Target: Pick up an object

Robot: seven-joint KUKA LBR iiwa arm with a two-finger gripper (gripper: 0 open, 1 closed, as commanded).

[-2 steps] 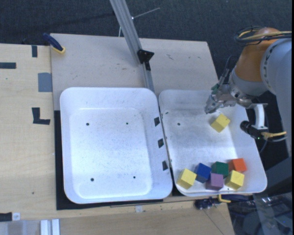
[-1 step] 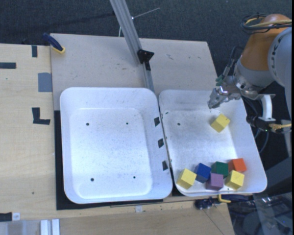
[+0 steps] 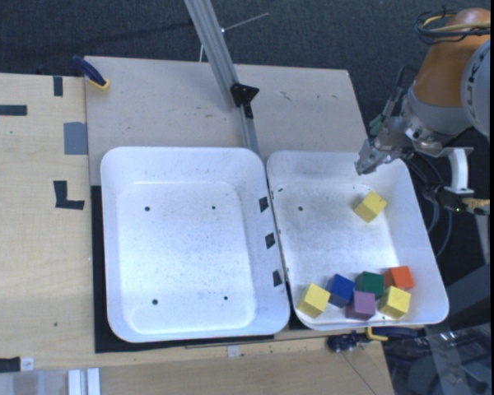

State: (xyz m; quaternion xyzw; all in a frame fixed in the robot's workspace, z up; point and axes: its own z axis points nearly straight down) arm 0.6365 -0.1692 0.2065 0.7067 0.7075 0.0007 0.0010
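Note:
The right bin [image 3: 313, 167] holds several small blocks. A yellow block [image 3: 370, 206] lies alone in its upper right part. Along its front edge sits a cluster: a yellow block [image 3: 314, 299], a blue block [image 3: 341, 289], a purple block [image 3: 363, 304], a green block [image 3: 369, 283], an orange block [image 3: 399, 277] and another yellow block [image 3: 395, 302]. My gripper [image 3: 367, 164] hangs over the bin's far right rim, above and behind the lone yellow block, with nothing seen in it.
The left bin [image 3: 115, 171] stands beside the right one. A slanted metal bar [image 3: 216, 48] runs from the top down to the gap between the bins. A blue and yellow tool [image 3: 90, 72] lies on the bench at the far left.

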